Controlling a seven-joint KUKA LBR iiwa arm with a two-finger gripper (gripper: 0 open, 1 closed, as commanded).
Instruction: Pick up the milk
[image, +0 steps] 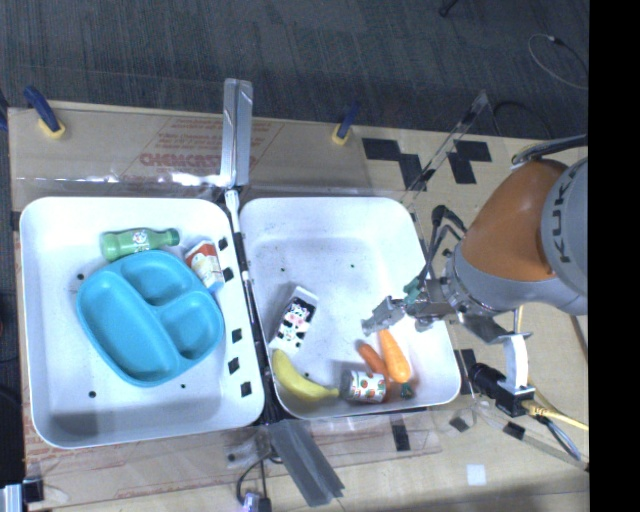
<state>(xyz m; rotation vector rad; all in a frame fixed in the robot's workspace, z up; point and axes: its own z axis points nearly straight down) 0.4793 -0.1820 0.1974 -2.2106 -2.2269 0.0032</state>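
— Bench (120, 140), left bin (45, 330)?
— Blue tray (150, 315), green bottle (138, 240), small carton (205, 264).
— Right bin (330, 225)?
— Milk (295, 320) near middle, banana (300, 380), carrots (388, 356), can (367, 386). Gripper (385, 315) parted, grasping nothing.

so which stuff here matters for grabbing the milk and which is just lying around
Belongs to the job:
- milk carton, right bin
- end effector, above the right bin

Just lying about:
- banana
- two carrots
- can
- blue tray
- green bottle
- small red carton
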